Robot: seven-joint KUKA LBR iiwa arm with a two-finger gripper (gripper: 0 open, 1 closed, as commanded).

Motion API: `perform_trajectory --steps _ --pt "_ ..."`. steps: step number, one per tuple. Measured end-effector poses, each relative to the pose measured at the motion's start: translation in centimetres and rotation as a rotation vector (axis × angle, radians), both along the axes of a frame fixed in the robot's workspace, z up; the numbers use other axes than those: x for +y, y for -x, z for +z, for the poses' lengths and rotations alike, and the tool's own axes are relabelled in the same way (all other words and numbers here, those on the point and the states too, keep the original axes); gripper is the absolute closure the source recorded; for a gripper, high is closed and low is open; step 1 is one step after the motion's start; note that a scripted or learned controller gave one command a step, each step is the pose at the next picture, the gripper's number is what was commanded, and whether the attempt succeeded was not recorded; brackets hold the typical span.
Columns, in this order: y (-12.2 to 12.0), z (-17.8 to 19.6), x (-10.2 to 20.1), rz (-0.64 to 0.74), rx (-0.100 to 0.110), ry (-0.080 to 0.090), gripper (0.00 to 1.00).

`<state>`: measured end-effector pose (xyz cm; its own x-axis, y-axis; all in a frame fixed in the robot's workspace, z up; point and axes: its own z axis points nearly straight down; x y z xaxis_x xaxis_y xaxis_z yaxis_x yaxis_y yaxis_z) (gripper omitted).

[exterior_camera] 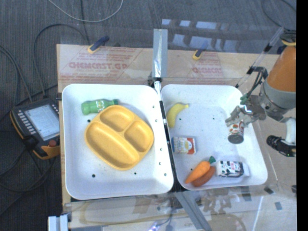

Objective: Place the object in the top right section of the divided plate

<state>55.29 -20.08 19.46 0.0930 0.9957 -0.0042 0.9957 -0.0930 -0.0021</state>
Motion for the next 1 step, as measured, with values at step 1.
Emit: perform_trajectory --steps 1 --pt "2.09 7.72 8.4 -0.052 -0.002 -0.002 1.0"
